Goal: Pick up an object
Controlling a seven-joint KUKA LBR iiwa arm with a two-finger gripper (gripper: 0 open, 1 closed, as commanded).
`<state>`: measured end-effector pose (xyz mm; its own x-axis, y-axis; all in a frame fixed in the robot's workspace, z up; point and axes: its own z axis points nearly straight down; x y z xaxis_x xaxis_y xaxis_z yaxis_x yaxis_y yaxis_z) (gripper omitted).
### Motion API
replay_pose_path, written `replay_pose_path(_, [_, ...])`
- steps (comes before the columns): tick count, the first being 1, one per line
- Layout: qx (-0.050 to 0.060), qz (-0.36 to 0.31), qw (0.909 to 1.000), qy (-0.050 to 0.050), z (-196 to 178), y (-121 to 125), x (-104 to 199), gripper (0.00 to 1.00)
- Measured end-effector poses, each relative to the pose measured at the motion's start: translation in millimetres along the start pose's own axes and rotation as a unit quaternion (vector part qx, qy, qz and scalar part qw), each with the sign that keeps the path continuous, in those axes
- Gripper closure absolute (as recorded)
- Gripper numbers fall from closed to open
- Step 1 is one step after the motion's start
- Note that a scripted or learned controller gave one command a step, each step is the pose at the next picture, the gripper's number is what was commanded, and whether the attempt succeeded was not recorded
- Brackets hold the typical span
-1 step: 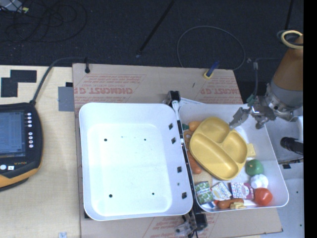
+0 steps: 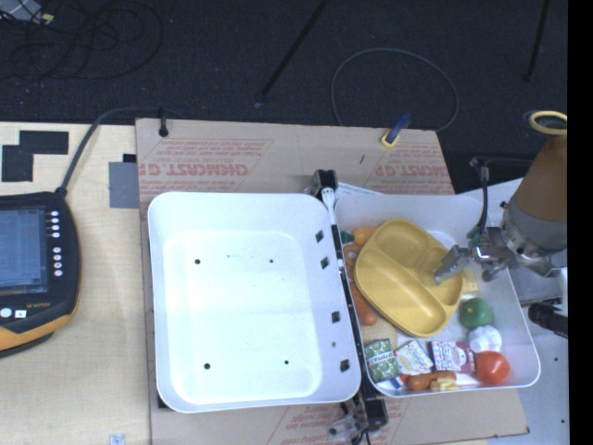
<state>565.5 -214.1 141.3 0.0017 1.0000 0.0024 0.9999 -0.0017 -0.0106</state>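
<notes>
Yellow bowl (image 2: 400, 276), one only, is lying tilted in the right bin (image 2: 526, 364), taking up most of that bin's upper middle and leaning toward the divider between the two bins. The pincer (image 2: 456, 265) is sitting at the bowl's right rim, its dark fingers touching or just over the yellow edge; whether they are parted or closed, and whether the rim is actually between them, I cannot tell at this resolution. The arm (image 2: 542, 202) is reaching in from the right, one orange band showing above the grey wrist. Other contents of the right bin, counted: one green ball (image 2: 477, 313) just right of the bowl's lower end, one white round object (image 2: 485, 339) below it, one red ball (image 2: 492, 368) lower still, near the bin's front right corner. Three small printed packets (image 2: 414, 357) are lying in a row along the front wall. Orange pieces (image 2: 364, 236) are showing at the bowl's upper left edge and again under its left side; count unclear, at least two. The left bin (image 2: 176, 239), one, is sitting touching the right bin along the shared edge. On the worktop (image 2: 93, 360), far left, one handheld control pendant (image 2: 32, 267) with a screen is lying well apart from both bins.
</notes>
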Motion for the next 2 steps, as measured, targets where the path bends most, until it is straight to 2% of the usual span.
replay_pose_path(1, [-0.009, -0.001, 1.0000, -0.002, 36.8, -6.3, 1.5, 0.00])
replay_pose_path(2, [-0.020, -0.001, 0.9998, -0.005, 44.4, -20.5, 0.0, 0.00])
